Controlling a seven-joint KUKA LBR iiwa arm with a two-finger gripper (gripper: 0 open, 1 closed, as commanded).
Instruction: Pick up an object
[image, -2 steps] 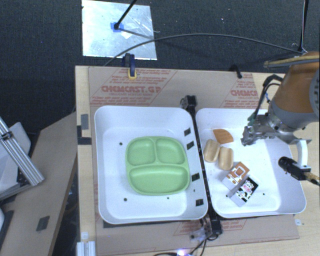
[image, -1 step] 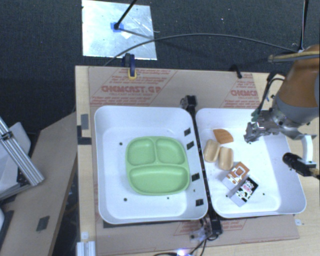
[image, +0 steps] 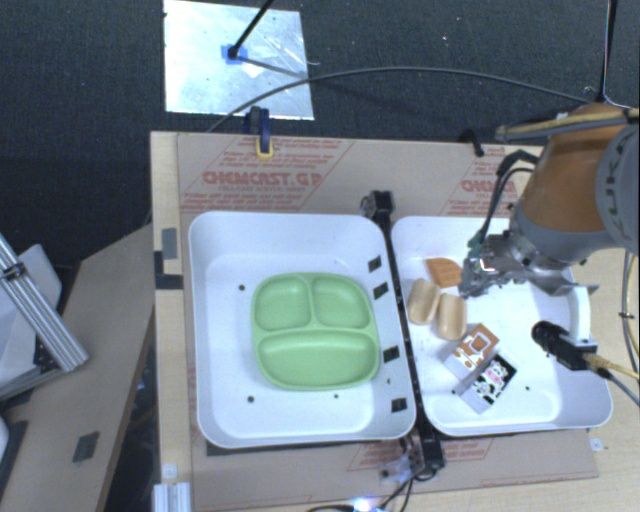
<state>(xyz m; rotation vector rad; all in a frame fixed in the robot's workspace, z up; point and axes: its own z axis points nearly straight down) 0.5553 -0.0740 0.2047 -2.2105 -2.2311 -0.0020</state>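
Hand (image: 478, 272) hovering low in the right bin (image: 575, 405), grip state impossible to tell. Best lowered squarely over the orange-brown piece (image: 443, 271) (just beside the two tan bread-like pieces (image: 437, 306)), then closed.

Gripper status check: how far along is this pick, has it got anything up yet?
Done: the gripper has reached the right bin, poised by the orange piece. In hand: nothing visibly lifted; I can't confirm a grasp. Left: grasping and raising an item. The two tan blocks and the small patterned boxes lie on the bin floor; the green divided plate sits in the left bin.
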